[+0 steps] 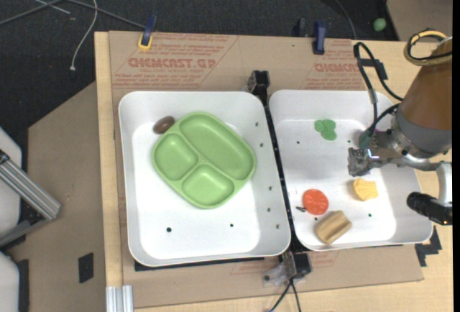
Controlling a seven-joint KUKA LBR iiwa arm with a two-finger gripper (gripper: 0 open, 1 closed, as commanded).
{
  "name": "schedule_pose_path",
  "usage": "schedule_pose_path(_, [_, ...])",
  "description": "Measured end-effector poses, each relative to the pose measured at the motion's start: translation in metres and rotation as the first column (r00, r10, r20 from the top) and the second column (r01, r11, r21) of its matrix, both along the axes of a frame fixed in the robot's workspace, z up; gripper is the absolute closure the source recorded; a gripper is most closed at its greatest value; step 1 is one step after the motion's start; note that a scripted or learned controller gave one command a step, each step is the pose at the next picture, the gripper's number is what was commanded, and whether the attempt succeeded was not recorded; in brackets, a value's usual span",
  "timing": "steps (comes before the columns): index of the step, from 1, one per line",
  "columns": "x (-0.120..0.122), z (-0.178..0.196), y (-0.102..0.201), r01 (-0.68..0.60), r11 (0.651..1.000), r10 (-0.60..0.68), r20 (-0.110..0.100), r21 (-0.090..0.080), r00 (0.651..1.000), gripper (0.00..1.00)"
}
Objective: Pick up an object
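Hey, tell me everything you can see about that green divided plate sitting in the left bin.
The green divided plate is a light green tray, plastic by its look, with rounded corners and three compartments set apart by raised ridges: one long and two smaller. It lies flat, turned at a slant, on the floor of the left bin, toward the far side. A small brown object sits at its far left corner, perhaps touching the rim. Nothing lies in its compartments.

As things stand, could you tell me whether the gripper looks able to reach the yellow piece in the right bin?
Probably yes: the gripper hangs just above the yellow piece, with bare bin floor between them.
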State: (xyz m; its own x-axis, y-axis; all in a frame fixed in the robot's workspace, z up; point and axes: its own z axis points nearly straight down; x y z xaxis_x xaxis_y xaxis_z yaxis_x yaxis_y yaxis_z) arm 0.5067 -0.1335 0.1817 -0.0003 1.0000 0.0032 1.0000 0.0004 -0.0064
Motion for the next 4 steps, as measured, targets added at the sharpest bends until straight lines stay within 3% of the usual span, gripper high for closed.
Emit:
schedule_pose_path(2, [0.002,-0.098,0.009,0.001,1.0,-0.001,0.0,0.0,1.0,0.0])
schedule_pose_path(3, [0.003,-0.084,0.009,0.002,1.0,-0.002,0.006,-0.001,1.0,1.0])
schedule_pose_path(4, [0.006,-0.033,-0.002,0.001,1.0,-0.001,0.012,-0.005,1.0,1.0])
